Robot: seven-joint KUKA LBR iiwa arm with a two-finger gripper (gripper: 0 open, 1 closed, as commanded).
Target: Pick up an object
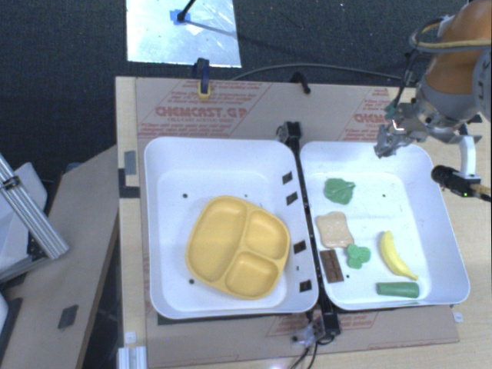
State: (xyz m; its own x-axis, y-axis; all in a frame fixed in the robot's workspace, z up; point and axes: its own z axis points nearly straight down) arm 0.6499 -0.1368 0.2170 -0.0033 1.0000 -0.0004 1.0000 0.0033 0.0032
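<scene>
The right bin (430, 183) holds several toy foods: a green leafy piece (338, 190), a tan bread slice (334, 228), a small green broccoli (357, 255), a yellow banana (394, 254), a green cucumber (397, 289) and a brown chocolate bar (331, 265). My gripper (387, 144) hangs over the bin's far edge, up and to the right of the leafy piece, with nothing seen between its fingers.
The left bin (169, 175) holds a yellow divided plate (238, 246). A black clip strip (300, 198) joins the two bins. A yellow clamp (203, 79) sits at the board's far edge. A cable runs behind the bins.
</scene>
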